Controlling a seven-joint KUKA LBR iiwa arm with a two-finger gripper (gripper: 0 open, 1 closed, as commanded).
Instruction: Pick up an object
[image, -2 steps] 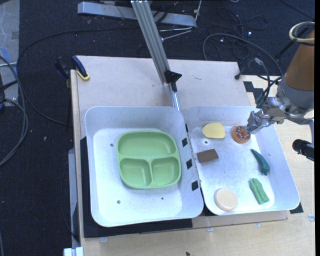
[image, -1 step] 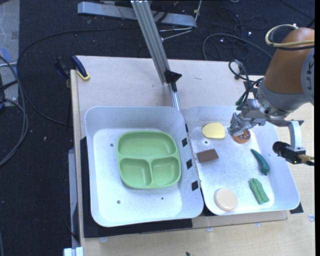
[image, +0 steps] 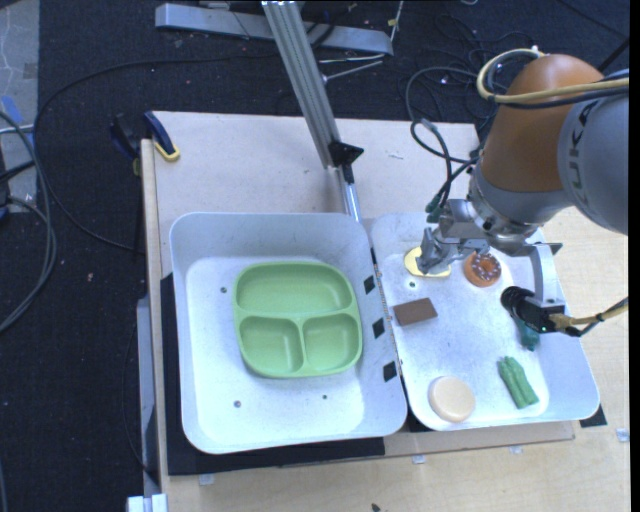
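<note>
1. Claw (image: 433, 258) sits low at the far edge of the right bin (image: 570, 375), directly over a small yellow disc (image: 414, 263); from this slanted overhead view I cannot tell how it is set, nor whether it touches the disc.
2. Candidate objects lie scattered in that bin, well apart from one another, which leaves room to approach each: a brown block (image: 415, 312) near the middle, an orange round piece (image: 483, 269) just beside the claw, a cream puck (image: 451, 398) and a green pod-like item (image: 518, 382) toward the near edge.
3. Left bin (image: 195, 300) carries a green divided tray (image: 298, 318), lying flat near its centre.
4. The task's thing is most likely the yellow disc, judging by the arm's position; nothing appears lifted yet.
5. Both bins rest side by side on the tabletop (image: 240, 160).
</note>
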